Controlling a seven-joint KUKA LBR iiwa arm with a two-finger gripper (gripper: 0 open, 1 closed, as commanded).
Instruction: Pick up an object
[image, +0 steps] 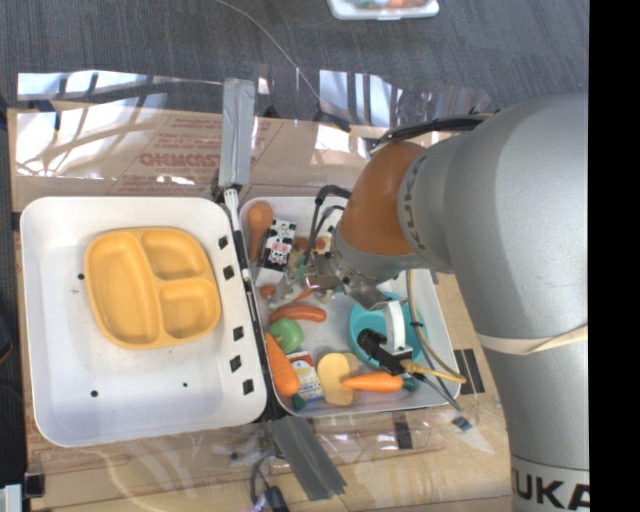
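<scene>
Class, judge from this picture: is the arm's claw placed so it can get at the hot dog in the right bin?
Probably yes. The claw hangs in the right bin just above the hot dog, which lies uncovered with nothing stacked on it, though neighbouring toys crowd it.

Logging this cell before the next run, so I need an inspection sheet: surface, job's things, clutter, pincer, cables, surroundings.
Surface: two white bins side by side; left bin, right bin.
Job's things: right bin holds toy food, including a carrot, a sausage, a green piece, a teal cup and a cow-print carton.
Clutter: yellow divided tray in the left bin.
Pincer: pincer low over the right bin's far half; fingers' state unreadable.
Cables: black cables at the wrist; a thin wire across the floor.
Surroundings: cardboard behind the bins, dark carpet.
</scene>
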